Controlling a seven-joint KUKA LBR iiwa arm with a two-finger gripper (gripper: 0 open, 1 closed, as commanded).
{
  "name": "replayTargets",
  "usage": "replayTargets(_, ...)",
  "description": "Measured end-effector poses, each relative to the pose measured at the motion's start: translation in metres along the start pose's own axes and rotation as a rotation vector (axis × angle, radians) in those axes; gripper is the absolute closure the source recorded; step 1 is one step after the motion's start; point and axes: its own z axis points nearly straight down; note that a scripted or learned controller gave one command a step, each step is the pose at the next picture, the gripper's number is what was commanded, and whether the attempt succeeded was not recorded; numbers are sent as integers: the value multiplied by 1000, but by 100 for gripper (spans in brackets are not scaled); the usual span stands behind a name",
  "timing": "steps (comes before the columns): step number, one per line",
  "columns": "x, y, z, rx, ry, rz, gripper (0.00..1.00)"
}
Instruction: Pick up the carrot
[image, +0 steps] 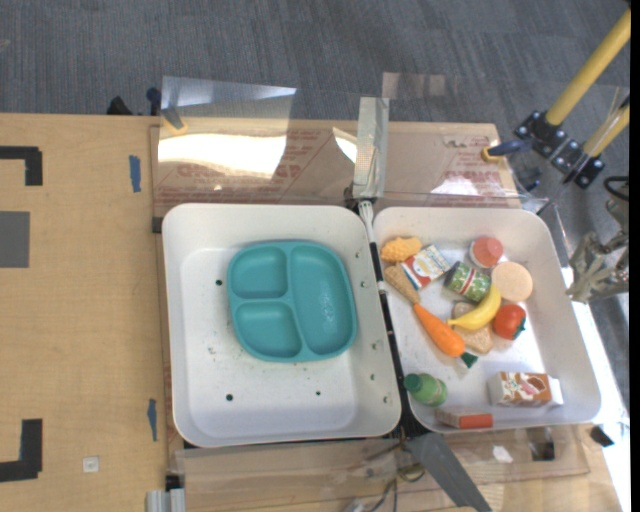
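Note:
The carrot (439, 329) is orange with a small green stub at its lower right end. It lies diagonally in the middle of the right white bin (572, 352), among other toy foods. A yellow banana (478, 312) touches it on the right, and a tan cone-shaped piece (402, 285) lies just above its pointed upper left tip.
Around the carrot lie a red tomato (509, 320), a green can (465, 280), a small carton (430, 264), a juice box (524, 389) and a green bottle (425, 388). The left bin (198, 345) holds a teal divided plate (293, 300).

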Motion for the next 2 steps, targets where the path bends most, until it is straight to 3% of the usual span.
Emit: replayTargets(2,-5,-2,-23,12,-18,7,100)
